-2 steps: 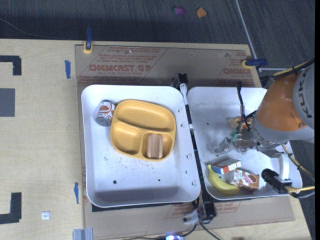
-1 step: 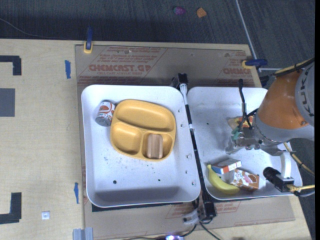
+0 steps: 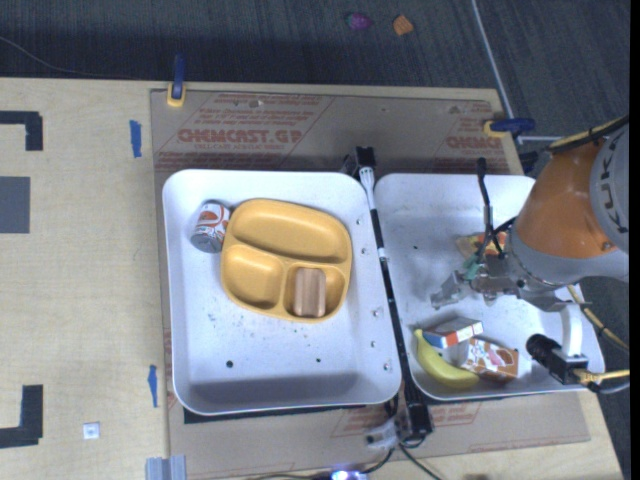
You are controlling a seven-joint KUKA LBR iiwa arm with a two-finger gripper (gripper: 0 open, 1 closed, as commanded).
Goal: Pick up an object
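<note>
While the arm reaches in from the right of the frame, its gripper (image 3: 452,286) hangs low over the middle of the right bin (image 3: 420,223), above bare white floor. Whether it is released or clenched cannot be told from this slant, and nothing shows in its grasp.

The nearest things to pick up lie just below it in the picture, huddled at the bin's lower edge: a banana (image 3: 440,364), a small white carton (image 3: 455,335) resting against the banana's upper side, and an orange-brown packet (image 3: 496,360) touching both on their right.

The left bin (image 3: 280,363) holds a yellow divided tray (image 3: 285,230) with a brown roll-like piece (image 3: 308,292) in its lower right compartment, and a crushed can (image 3: 209,225) touching the tray's upper left corner. Both bins sit on the pale table (image 3: 70,298).

The risk, as I judge it, is the crowding. A descent onto that cluster could land on a seam between two items, so the gripper pinches a corner of the carton or the slippery packet and loses it on the lift. The banana's curve, close to the bin wall, leaves little room to close around it. Closing where the gripper hangs now would catch nothing.
</note>
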